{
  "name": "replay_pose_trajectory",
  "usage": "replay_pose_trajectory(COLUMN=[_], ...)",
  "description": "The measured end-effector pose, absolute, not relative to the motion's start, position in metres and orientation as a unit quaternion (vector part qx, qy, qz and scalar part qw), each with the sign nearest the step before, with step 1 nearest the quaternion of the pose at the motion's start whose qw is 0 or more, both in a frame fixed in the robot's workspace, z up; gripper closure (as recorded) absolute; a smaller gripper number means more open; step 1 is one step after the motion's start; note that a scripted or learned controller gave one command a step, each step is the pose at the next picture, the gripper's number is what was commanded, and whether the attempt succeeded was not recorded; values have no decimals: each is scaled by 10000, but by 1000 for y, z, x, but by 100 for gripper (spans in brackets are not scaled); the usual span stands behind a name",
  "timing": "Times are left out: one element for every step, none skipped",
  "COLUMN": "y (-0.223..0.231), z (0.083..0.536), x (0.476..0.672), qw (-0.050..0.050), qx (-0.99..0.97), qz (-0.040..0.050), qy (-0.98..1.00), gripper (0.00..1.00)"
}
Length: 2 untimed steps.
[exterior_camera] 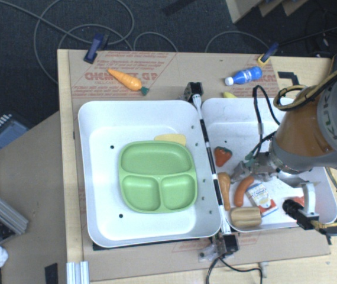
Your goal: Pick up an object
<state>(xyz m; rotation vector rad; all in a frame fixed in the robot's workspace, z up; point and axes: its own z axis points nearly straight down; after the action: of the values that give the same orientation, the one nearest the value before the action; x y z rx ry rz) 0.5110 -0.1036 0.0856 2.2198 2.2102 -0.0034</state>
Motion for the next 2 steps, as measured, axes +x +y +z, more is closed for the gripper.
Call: replay_pose_trajectory(y=[-101, -137], z=[95, 177], x=[511, 479], qw=[26, 8], qx=[7083, 7078], qz=[-2, 0], qy=[7059, 7064], gripper=[100, 100])
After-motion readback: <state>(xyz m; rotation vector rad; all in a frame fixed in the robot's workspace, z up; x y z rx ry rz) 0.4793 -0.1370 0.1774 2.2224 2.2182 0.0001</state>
